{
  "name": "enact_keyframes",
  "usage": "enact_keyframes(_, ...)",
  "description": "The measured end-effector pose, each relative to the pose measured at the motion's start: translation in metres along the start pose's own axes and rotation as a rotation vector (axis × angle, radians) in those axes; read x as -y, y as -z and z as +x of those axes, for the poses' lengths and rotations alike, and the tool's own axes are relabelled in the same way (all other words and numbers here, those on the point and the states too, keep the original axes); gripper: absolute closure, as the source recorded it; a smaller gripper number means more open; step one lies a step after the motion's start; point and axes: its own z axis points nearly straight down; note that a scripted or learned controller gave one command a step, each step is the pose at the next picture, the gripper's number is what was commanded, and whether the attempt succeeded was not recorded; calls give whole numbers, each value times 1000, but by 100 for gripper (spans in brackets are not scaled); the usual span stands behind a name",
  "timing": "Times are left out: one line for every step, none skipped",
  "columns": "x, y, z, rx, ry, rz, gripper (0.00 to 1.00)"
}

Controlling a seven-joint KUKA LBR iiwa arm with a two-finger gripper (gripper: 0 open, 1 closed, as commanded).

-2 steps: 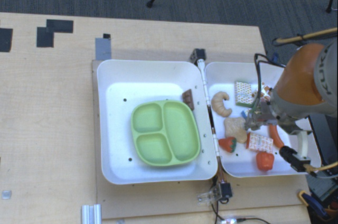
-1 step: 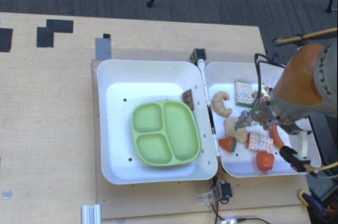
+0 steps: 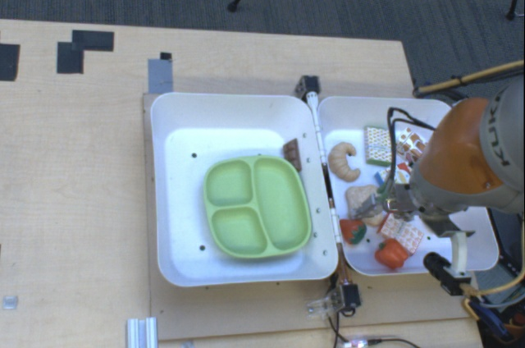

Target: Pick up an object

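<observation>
Crowding right bin (image 3: 484, 252), tool (image 3: 379, 205) mid-clutter

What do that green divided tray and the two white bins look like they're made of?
The green tray looks like moulded plastic with a matte finish: one even pale colour, with rounded compartment walls. The left bin and the right bin seem glossy plastic too, judging by their thin, smooth rounded rims and bright sheen, though coated metal can't be ruled out.

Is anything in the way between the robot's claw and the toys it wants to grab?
Nothing visible is in the way. The gripper is already down among the toys in the right bin, right beside the beige piece, with the croissant and the red toy close by.
</observation>
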Motion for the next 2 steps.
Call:
enact_keyframes(-3,12,1,0,1,-7,100)
enact_keyframes(-2,11,1,-1,1,-4,0)
